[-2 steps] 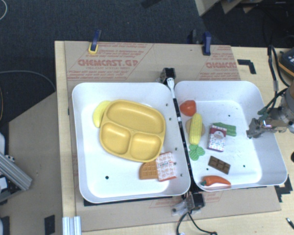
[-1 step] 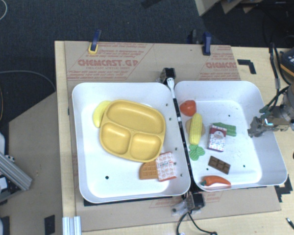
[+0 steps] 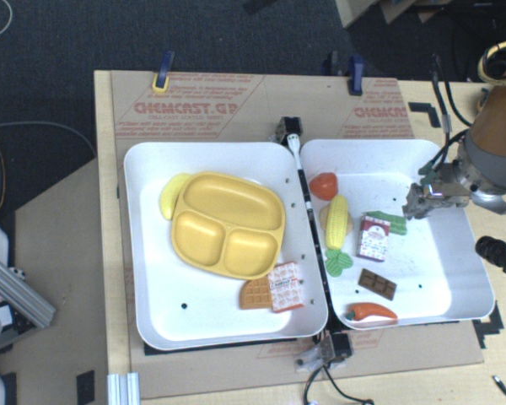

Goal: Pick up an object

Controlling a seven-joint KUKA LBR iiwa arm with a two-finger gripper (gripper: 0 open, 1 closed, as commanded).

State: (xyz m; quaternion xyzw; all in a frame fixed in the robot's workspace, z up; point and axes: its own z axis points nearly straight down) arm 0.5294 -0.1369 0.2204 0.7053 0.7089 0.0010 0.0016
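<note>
Two white bins sit side by side: the left bin holds a yellow divided plate, a waffle and a small packet at its five o'clock, while the right bin holds a tomato, a corn cob, a red carton, a chocolate bar and a carrot. The gripper hangs at the right bin's two o'clock, grasping nothing; whether its fingers are parted or closed cannot be told. A sound pick likely targets the carton, at the gripper's eight o'clock and nearest, centring over it before descending and staying clear of the corn beside it.
</note>
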